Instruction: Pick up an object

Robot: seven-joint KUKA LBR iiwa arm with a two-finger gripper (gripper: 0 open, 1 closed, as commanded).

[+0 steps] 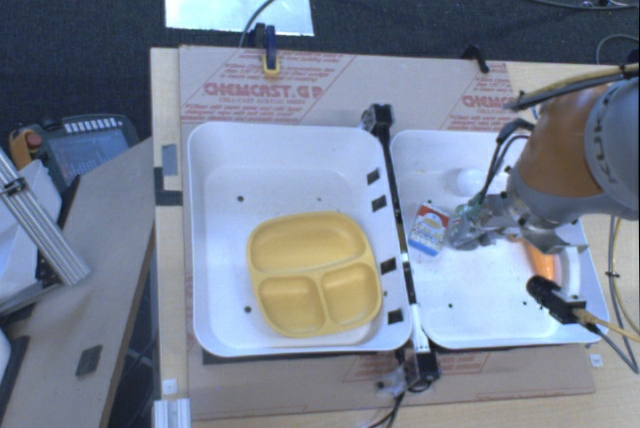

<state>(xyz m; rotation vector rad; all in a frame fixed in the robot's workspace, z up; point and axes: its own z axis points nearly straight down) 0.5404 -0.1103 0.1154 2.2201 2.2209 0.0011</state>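
**A:** Camera view: the gripper [462, 228] hangs low in the right bin [500, 326], near its left wall, just beside a small red-and-white packet [428, 228]. Whether it is open or closed, I cannot tell.

**B:** A yellow divided tray [312, 271] fills the left bin [215, 216]. I'd centre over the packet, descend squarely, then close and lift slowly.

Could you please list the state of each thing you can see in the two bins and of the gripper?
Yellow divided tray: right way up, flat in the left bin, compartments bare.
Small red, white and blue packet: lying in the right bin, near the divider.
White ball: resting near the right bin's back wall.
Gripper: low in the right bin, just right of the packet.
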